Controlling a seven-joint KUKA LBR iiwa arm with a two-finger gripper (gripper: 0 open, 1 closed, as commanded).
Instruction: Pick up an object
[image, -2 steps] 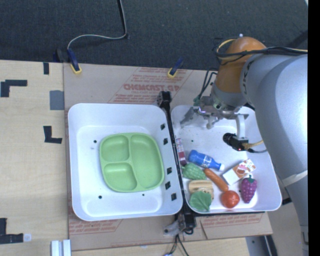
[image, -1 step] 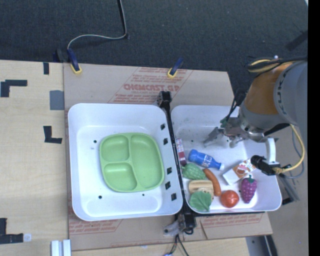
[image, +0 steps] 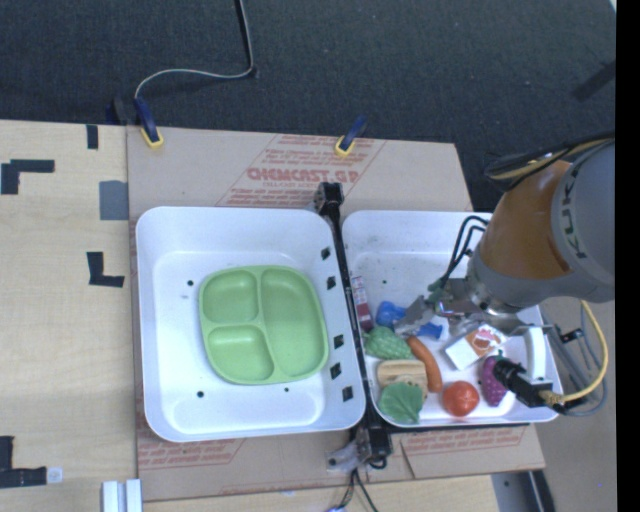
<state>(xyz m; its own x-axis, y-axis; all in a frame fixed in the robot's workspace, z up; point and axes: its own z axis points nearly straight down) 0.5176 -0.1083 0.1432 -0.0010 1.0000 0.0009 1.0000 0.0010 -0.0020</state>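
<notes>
1. The tabletop (image: 60, 300) carries two white bins side by side. The left bin (image: 165, 250) holds a green divided plate (image: 264, 324). The right bin (image: 400, 240) holds the small food toys, all crowded in its near part.

2. The arm (image: 540, 240) reaches in from the right, its orange band above the wrist, and bends down over the middle of the right bin. The wrist is tilted toward the pile of toys.

3. The end effector (image: 432, 315) is low among the toys, near a blue piece (image: 390, 314). I cannot tell whether it is open or closed, and I see nothing clearly held.

4. The things to pick are close together: a green leafy piece (image: 386, 345), an orange sausage (image: 426, 364), a piece of bread (image: 401, 373), a second green leaf (image: 402, 401), a red tomato (image: 460, 398) and a purple piece (image: 492, 380).

5. To do this step well, I think it is best to choose one piece with free space on two sides. The tomato and the purple piece look more separate than the sausage, which touches the bread.

6. The descent should be straight down, and the lift slow, because neighbours may be pushed or dragged.
</notes>
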